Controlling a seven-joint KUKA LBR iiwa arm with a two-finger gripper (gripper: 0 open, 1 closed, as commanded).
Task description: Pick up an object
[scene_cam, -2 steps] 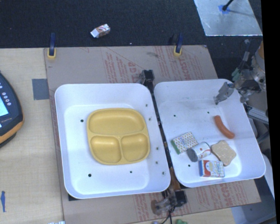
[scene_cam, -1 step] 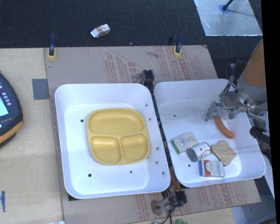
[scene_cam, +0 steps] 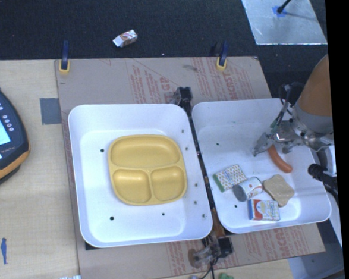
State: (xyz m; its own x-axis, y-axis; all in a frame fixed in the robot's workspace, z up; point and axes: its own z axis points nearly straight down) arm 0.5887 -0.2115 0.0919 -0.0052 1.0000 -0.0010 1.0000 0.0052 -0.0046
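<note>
Camera view, looking down at a slant: two shallow white plastic bins sit side by side mid-frame on a brown cardboard sheet (scene_cam: 153, 84) over a pale wood bench. Left bin (scene_cam: 84, 130) holds one item, a yellow plastic plate w/ three compartments (scene_cam: 147, 169), lying flat at its centre, one long section at the top and two smaller ones below. Right bin (scene_cam: 220, 118) holds the small stuff, all bunched in its lower right: an orange sausage-shaped toy (scene_cam: 279, 159) lying at a slant; below it a tan bread-slice-shaped piece (scene_cam: 279, 189); left of that a small white-and-grey can on its side (scene_cam: 247, 190); a flat packet w/ green-and-white check pattern (scene_cam: 230, 177) just up-left of the can; a small white carton w/ red and blue print (scene_cam: 263, 209) nearest the bin's bottom rim. Grey arm w/ orange band comes in from the right edge; its metal two-finger gripper (scene_cam: 272, 144) is low over the right bin, just above the sausage's upper end, approx touching it. Can't tell if the gripper is spread or pinched, and nothing is seen between its tips. Far left of frame: a grey-and-orange handheld pendant w/ a screen (scene_cam: 0, 136). Top of frame, on the dark floor: a small crumpled wrapper (scene_cam: 125, 38).
</note>
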